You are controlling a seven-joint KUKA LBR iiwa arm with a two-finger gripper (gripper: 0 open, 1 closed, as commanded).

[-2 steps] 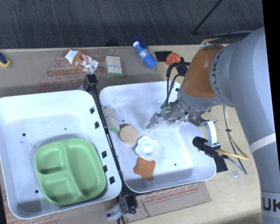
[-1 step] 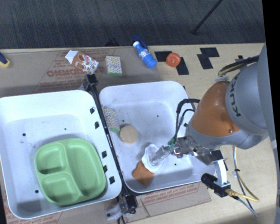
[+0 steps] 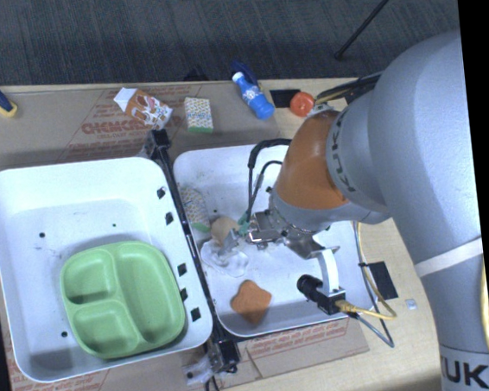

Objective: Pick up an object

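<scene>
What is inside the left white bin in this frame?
The left bin holds a green divided tray with three compartments, lying flat toward the near side. Nothing is visible in its compartments. The bin floor under the tray is covered.

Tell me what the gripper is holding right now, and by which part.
It cannot be told. The gripper sits low in the right bin beside a beige object and a clear glass piece, but no grasp is visible.

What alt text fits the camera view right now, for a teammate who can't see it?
The grey arm's gripper reaches into the right bin beside a beige object and a clear glass item, with an orange object nearer the front. The left bin holds a green divided plate.
</scene>
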